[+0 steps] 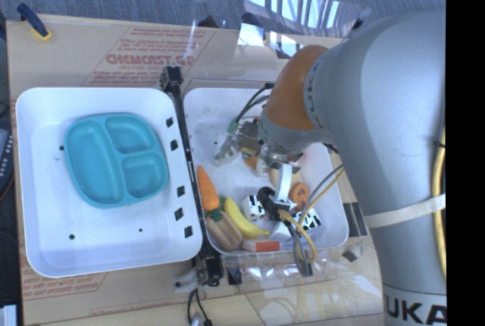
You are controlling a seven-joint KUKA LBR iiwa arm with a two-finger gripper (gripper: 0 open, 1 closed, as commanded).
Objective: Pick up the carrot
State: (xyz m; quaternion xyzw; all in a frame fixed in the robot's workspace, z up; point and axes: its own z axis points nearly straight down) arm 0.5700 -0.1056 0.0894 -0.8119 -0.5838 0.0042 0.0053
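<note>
One carrot (208,189), ungrasped. The gripper (229,147) hovers just beyond its tip, aperture impossible to tell. Approach stage; next, likely, centre above it and descend.

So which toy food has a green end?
The orange tapered carrot, green at its near end; the yellow curved banana beside it is plain.

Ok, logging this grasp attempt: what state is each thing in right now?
carrot: lying loose in the right bin, at its left wall, not gripped.
banana: lying loose near it.
teal plate: flat, face up, in the left bin.
gripper: over the right bin, apart from carrot.
</note>
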